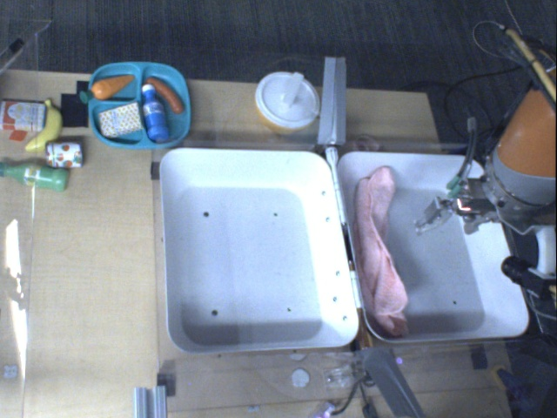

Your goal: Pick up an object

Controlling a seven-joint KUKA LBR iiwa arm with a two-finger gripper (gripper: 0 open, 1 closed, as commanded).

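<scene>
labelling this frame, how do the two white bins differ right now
The right bin holds a pink cloth lying lengthwise along its left wall; the left bin shows bare floor. The end effector hangs over the right bin, not the left bin. The left bin looks wider. Both are shallow, white, side by side.

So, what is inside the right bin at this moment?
A pink cloth lies along the left wall of the right bin, bunched lengthwise. The gripper hovers over the bare floor beside it. Anything beneath the cloth is covered.
</scene>
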